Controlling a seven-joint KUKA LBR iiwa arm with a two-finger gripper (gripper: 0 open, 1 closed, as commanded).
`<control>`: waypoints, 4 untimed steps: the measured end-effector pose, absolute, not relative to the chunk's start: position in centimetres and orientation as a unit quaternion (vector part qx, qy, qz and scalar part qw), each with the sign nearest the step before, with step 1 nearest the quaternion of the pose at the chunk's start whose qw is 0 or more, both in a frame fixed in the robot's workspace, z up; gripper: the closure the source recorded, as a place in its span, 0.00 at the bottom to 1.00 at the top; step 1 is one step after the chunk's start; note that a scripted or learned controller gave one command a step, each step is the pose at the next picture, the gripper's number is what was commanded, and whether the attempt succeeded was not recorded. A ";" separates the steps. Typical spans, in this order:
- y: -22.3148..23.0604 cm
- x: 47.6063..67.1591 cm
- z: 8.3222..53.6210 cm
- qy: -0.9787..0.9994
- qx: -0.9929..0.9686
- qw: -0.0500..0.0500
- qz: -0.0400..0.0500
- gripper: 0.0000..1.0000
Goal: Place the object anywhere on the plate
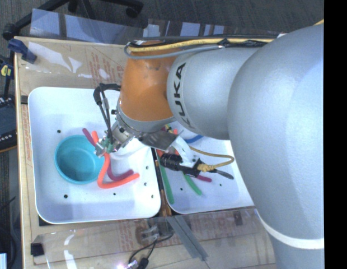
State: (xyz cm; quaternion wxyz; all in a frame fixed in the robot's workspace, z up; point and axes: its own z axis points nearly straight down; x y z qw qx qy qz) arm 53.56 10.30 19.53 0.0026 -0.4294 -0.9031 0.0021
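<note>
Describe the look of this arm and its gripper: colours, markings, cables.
A bulky, rounded grey arm with black KUKA lettering and an orange band above the wrist. A yellow cable runs along its top, a black one loops beside the small metal gripper.

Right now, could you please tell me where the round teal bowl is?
The round teal bowl sits in the left white bin, toward its left side, just left of the curved orange strip and the gripper.

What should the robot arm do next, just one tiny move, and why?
Probably a small lift straight up, to check the grab. The gripper is low in the left white bin, right beside the round turquoise bowl-like plate and touching the bendy orange and red strips, but nothing shows clearly between its fingers.
</note>
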 end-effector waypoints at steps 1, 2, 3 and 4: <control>5.8 55.1 21.3 -0.934 -0.357 0.001 0.001 1.00; 13.4 56.1 21.5 -0.930 -0.367 0.001 0.002 1.00; 13.4 53.2 22.9 -0.952 -0.306 0.002 0.002 1.00; 14.2 53.1 23.7 -0.954 -0.299 0.001 0.001 1.00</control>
